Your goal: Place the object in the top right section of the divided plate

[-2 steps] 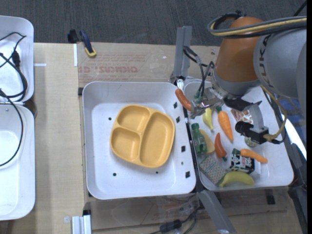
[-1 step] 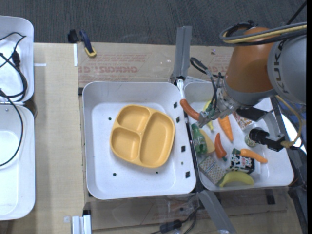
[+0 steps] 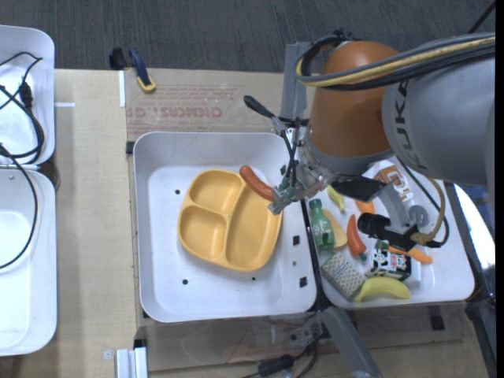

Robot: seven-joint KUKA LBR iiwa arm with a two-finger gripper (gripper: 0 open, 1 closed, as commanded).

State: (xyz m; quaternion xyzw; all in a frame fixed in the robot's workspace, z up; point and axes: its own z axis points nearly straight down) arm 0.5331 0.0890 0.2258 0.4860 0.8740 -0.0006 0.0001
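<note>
Sausage (image 3: 256, 182) lying across the upper right rim of the yellow divided plate (image 3: 228, 220), partly over the edge. Pincer (image 3: 285, 198) low just right of the sausage's end, mostly hidden under the orange wrist; cannot tell whether clenched or released. Plate resting in the left bin (image 3: 157, 235). Right bin (image 3: 449, 286) crowded: green bottle (image 3: 320, 223), banana (image 3: 381, 290), carrot (image 3: 356, 235), black-and-white carton (image 3: 390, 262), several half covered by the arm (image 3: 441, 109). Table (image 3: 87, 211) cut off at left.

Yellow divided plate (image 3: 228, 227) in the left bin, a reddish sausage (image 3: 257, 182) across its upper right rim.
</note>
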